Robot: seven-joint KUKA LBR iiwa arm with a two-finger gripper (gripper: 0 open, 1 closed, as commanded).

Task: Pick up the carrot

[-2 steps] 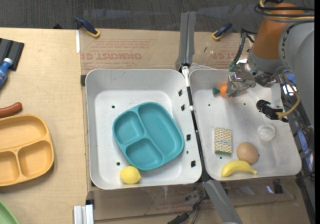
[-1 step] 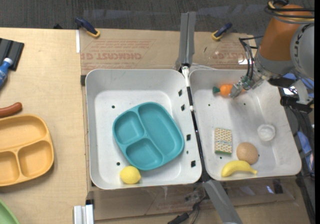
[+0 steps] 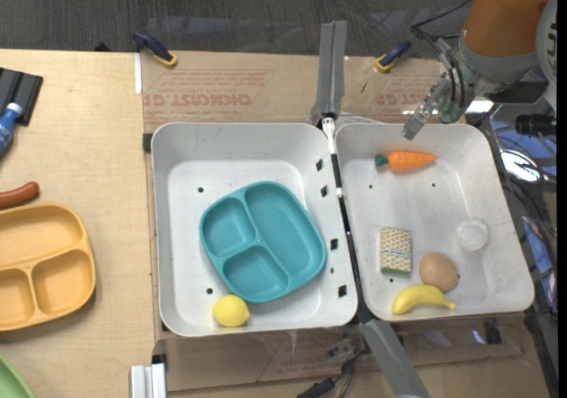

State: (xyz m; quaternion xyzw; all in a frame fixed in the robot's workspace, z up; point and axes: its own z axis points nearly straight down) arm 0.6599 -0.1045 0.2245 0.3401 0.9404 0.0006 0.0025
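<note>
Carrot: orange with green stub, lying flat at upper left of the right bin, near its back wall. Hand: upper right of frame, just above and right of the carrot, apart from it, pinching nothing; fingers' spread not discernible. Also in right bin: patterned sponge block, brown egg-shaped item, banana, clear round lid. Left bin: teal divided plate, lemon. Tabletop, far left: yellow divided tray, sausage.
</note>
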